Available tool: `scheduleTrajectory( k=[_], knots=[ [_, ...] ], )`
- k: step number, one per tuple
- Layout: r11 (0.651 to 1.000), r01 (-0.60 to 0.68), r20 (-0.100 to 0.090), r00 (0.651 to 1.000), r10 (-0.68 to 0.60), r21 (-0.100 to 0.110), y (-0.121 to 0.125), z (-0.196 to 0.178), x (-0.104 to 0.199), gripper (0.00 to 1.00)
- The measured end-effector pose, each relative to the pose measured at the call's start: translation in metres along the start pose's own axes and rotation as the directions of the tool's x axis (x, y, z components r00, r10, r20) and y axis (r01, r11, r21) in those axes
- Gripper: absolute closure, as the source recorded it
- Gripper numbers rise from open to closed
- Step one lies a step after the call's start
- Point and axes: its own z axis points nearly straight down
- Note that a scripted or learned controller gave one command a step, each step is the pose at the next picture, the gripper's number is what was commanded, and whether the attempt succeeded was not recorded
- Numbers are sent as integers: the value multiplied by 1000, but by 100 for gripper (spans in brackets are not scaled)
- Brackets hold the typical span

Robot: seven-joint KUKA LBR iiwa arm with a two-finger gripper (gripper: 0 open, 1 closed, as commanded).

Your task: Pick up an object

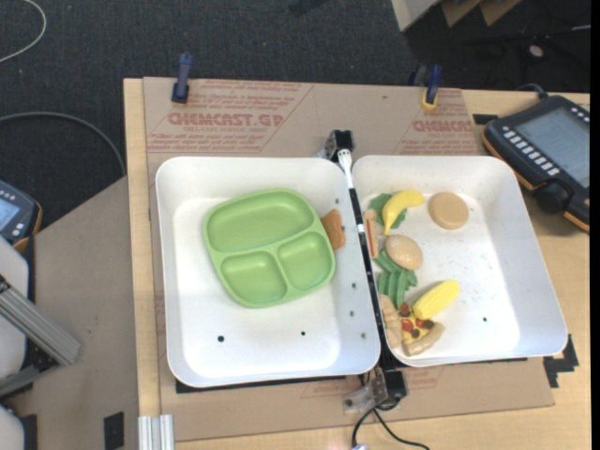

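Cardboard sheet [281, 111] across the bench, pinned at the far edge by a blue clamp [182, 75] on the left and a second clamp [432, 87] further right. On top, two white bins side by side, touching along the middle.

Left bin [178, 251]: holds a green plate [270, 247] with three compartments, lying flat and turned at a slight angle. Just right of the plate, touching its rim, a small orange-brown piece [333, 230] close to the bin's right wall.

Black clip [339, 142] at the far end of the seam between the bins.

Right bin [525, 251]: toy food crowded along its left side. Thin orange stick [371, 235] hard against the left wall. Far end, a banana [401, 204] lying over green leaves [380, 204]; right of it, apart, a tan round bun [449, 210]. Nearer, a beige egg shape [404, 251], then green pods [394, 282] beside it. Yellow corn [436, 298] just right of the pods, tilted. Nearest of all, a pizza slice [417, 331] by the near-left corner.

Dark pendant [548, 153] off the bin's far right, on the bench.

Gripper state: cannot tell.
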Motion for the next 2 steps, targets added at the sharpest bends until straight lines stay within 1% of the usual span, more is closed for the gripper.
scheduleTrajectory(
  k=[1, 2],
  knots=[
    [1000, 8, 5, 1000, -8, -23, -36, -112, 55, 100],
    [1000, -2, 2, 1000, 2, -4, -52, -73, -2, 100]
  ],
)
